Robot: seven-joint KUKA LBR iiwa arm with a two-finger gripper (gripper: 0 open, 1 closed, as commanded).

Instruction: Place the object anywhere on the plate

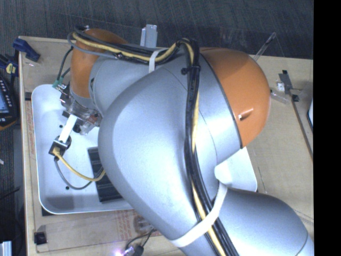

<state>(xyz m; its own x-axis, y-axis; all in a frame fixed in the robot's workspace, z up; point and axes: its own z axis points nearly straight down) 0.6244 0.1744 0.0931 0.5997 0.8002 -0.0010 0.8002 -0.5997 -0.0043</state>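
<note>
You see the grey arm (176, 143) across most of the view, rising from 5 o'clock and bending toward 10 o'clock, with an orange cap at 2 o'clock. Under it lies the wooden bench (287, 137), bare at 3 o'clock. The white bin (42, 185) sits at 9 o'clock, its right part hidden by the arm. On its floor lies a black ribbed object (104, 177), its right end under the arm. The gripper (81, 120) hangs over the bin at 11 o'clock from that object, apart from it; you cannot tell whether it is clenched or released. A blue clamp (24, 48) lies at the bench's 10 o'clock corner.
</note>
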